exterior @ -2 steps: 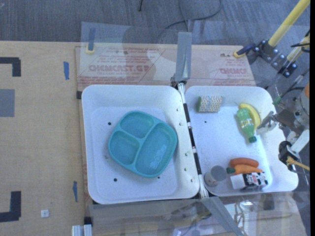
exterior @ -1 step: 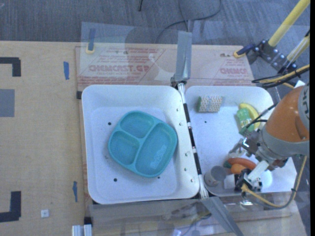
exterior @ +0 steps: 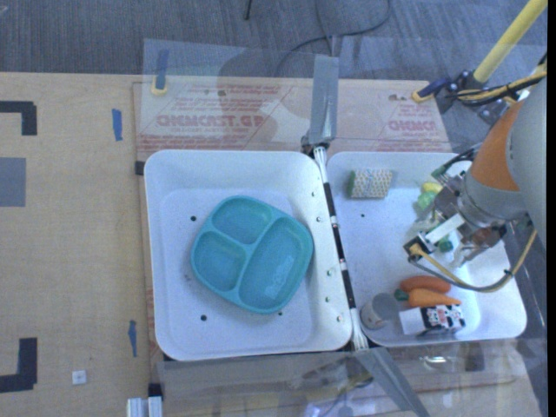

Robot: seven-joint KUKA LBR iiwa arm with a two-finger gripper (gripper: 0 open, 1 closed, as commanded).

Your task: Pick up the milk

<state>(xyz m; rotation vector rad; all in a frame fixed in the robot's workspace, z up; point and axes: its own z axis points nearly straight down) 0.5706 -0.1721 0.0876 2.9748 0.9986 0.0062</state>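
Lying flat, boxy milk carton, seemingly cow-patterned.

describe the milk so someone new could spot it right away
Look in the right-hand white bin, at its near edge. The milk is a small white carton with black patches lying there, just below the orange carrot and right of a grey cup.

Divided plate in the left bin — milk and carrot in the right bin's near corner.
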